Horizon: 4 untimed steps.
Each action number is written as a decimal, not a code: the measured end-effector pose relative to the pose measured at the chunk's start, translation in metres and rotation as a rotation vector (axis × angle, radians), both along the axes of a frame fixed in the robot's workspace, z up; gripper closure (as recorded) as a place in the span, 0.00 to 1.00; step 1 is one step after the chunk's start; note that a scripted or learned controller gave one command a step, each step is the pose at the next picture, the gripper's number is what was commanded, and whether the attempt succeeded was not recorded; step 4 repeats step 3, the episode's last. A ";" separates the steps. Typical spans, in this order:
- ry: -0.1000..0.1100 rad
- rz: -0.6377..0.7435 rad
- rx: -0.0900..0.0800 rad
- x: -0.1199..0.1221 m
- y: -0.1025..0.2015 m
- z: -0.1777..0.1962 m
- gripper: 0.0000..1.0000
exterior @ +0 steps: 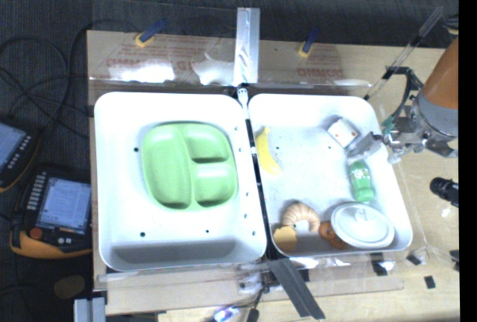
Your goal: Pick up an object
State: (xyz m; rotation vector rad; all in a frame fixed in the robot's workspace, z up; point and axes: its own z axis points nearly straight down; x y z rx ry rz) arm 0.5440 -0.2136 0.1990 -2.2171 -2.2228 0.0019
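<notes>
Lying in the right bin (313, 100), the candidate objects spread along its right and near sides: a small green bottle (361, 180) rests near the right wall, a white-and-tan block (340, 132) sits above it toward the far corner, and a round white lidded bowl (362, 224) fills the near right corner. Beside the bowl, a curled tan pastry-like toy (299, 214) and a small brown-orange piece (285, 238) lie against the near wall, and another orange bit (329, 232) is partly hidden by the bowl's rim. A yellow banana-shaped item (263, 153) lies against the divider between the bins. The left bin (119, 112) holds a green sectioned plate (189, 165). The gripper (367, 144) reaches over the right wall, just above the green bottle and beside the block; its dark fingers blur into the bracket and cables, so whether they are spread or closed cannot be told, and nothing is visibly between them. The arm's orange band (447, 78) is cut off at the right. Faded red lettering on the clear sheet (223, 63) behind the bins is unreadable. Two handheld screens (56, 205) sit on the floor to the left.
</notes>
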 end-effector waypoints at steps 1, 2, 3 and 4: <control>-0.007 0.039 0.009 0.007 0.001 -0.102 0.00; -0.004 0.039 0.005 0.006 0.000 -0.095 1.00; -0.001 0.020 -0.002 0.003 0.048 0.030 1.00; -0.001 0.020 -0.002 0.003 0.048 0.030 1.00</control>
